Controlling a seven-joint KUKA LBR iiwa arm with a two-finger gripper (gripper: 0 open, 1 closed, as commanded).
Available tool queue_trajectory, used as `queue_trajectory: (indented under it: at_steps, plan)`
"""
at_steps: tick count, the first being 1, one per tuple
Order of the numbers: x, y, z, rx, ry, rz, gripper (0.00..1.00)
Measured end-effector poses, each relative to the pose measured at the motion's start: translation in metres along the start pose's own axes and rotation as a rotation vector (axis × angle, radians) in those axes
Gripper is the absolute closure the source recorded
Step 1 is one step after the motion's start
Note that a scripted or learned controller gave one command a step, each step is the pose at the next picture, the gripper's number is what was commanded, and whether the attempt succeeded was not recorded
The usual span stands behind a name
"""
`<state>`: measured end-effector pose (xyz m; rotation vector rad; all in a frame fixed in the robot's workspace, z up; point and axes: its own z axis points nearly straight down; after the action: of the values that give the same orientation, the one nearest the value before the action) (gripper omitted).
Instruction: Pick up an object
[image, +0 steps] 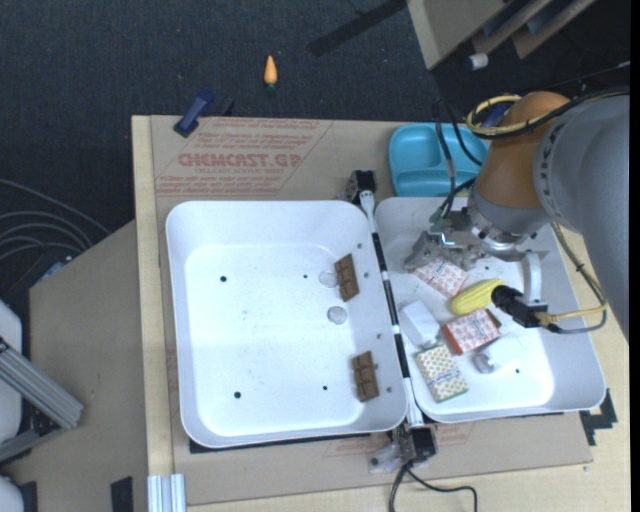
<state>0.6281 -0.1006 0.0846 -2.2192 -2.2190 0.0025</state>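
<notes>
Grey metal gripper (447, 240) lowered into the right shallow white plastic bin (570, 385).
Its opening cannot be told; one smooth yellow banana-shaped toy (475, 295) and three small printed packets are seen nearby.

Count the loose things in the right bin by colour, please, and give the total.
Yellow: 1, the banana
Orange-red: 1, the small packet
White: 1, the block
Pink-patterned: 1, the packet below the tool
Yellow-green chequered: 1, the packet
Grey: 1, a small thing, too small to name
Total: 6
</notes>
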Motion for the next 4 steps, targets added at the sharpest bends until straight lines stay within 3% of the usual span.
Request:
queue_trajectory:
  at_steps: [1, 2, 3, 4]
  plan:
    - [0.008, -0.057, 0.000, -0.001, 0.000, 0.000, 0.00]
    - [0.008, -0.057, -0.009, -0.002, 0.000, 0.001, 1.00]
    - [0.008, -0.057, -0.009, -0.002, 0.000, 0.001, 0.00]
    - [0.009, -0.056, -0.019, -0.004, 0.000, 0.001, 1.00]
